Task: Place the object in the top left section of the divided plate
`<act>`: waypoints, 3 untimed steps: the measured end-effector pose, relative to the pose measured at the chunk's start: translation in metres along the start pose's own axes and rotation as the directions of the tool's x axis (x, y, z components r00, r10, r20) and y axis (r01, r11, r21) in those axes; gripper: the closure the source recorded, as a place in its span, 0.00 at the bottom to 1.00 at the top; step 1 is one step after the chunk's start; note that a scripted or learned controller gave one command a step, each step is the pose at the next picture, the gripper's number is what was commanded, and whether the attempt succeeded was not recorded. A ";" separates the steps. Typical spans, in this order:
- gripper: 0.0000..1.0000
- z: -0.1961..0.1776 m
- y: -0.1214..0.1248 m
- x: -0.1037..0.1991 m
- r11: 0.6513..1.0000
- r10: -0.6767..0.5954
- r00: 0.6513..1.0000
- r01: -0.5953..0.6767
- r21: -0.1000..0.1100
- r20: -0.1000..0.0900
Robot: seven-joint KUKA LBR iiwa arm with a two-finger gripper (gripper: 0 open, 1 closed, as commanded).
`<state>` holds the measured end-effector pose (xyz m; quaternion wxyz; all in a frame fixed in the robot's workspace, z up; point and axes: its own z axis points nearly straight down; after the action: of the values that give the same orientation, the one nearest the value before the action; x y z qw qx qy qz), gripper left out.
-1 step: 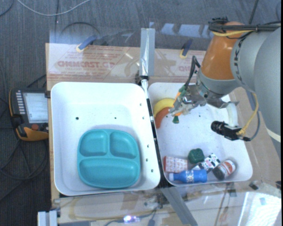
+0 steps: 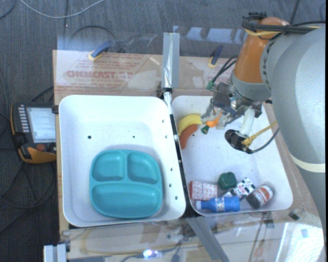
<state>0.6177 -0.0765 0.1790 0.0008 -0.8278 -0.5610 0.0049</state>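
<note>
- Nearest the camera, the divided plate [image 2: 126, 183] lies flat in the left bin [image 2: 76, 119], its top left section bare
- Along the near wall of the right bin [image 2: 262, 162] sit small items: a blue bottle [image 2: 218, 204], a dark green piece [image 2: 227, 180], a red-and-white can [image 2: 203, 190]
- Farther back, a yellow banana [image 2: 187, 122] with an orange piece [image 2: 186, 136] beside it rests by the divider, long axis slanting from near-left to far-right
- The gripper [image 2: 218, 116] hovers just right of it; whether the jaws are open cannot be told, and nothing shows between them
- Judged step: picking; the next move calls for descending onto the banana across its short axis
</note>
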 end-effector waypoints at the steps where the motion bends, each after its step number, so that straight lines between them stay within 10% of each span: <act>1: 1.00 0.001 -0.124 0.014 0.995 -0.101 0.995 0.101 0.003 -0.004; 3: 1.00 -0.084 -0.171 0.146 0.933 -0.360 0.933 0.360 -0.002 0.000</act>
<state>0.5142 0.1230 0.2633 0.0010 -0.7112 -0.7030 0.0040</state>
